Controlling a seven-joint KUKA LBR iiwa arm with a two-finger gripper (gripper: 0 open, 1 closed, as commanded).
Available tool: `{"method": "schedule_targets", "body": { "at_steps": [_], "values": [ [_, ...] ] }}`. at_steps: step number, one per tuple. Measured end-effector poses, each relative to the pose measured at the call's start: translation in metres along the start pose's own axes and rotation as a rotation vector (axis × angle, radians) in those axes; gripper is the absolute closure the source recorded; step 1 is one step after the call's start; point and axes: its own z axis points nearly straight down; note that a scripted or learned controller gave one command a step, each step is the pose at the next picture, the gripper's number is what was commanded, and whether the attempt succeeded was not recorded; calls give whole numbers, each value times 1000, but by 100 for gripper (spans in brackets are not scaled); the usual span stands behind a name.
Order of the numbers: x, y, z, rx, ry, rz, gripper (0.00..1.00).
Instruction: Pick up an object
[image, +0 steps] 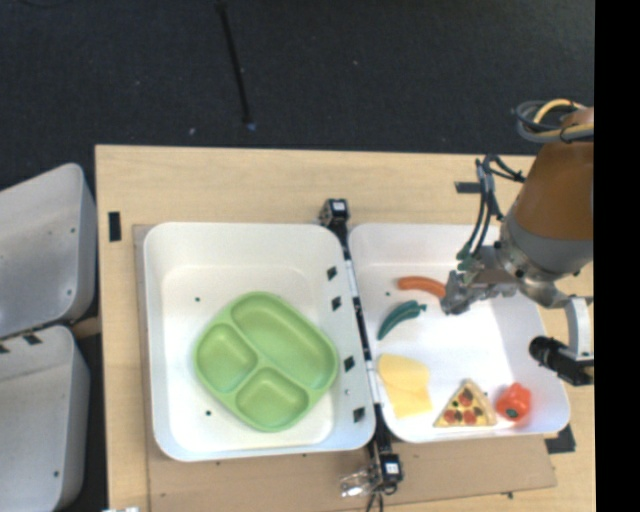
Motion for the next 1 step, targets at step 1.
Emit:
{"method": "schedule_targets", "body": {
  "at_steps": [1],
  "values": [
    [46, 1, -6, 0, -1, 1, 100]
  ]
}}
